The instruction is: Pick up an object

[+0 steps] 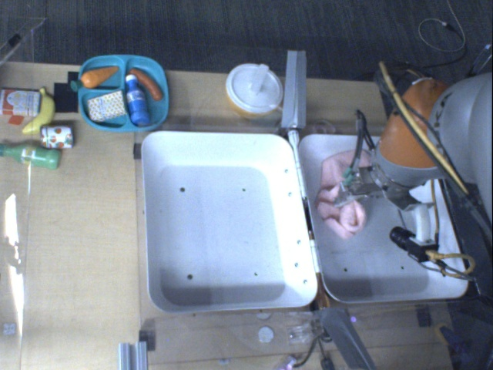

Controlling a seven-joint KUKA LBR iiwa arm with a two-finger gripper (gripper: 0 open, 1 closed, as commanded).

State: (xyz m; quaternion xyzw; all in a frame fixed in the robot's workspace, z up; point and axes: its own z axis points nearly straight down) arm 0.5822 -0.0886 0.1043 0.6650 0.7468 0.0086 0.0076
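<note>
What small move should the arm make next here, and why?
Probably ease straight down onto the pink soft thing: the gripper sits over it in the right bin, and the view does not show it held.

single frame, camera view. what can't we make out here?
- Pink soft thing in the right bin: its upper right part lies under the claw, so whether it is gripped is unclear.
- Right bin, right side: covered by the arm.
- Small can, far left: print too small to read.
- Red-and-white box: cut by the left edge.
</note>
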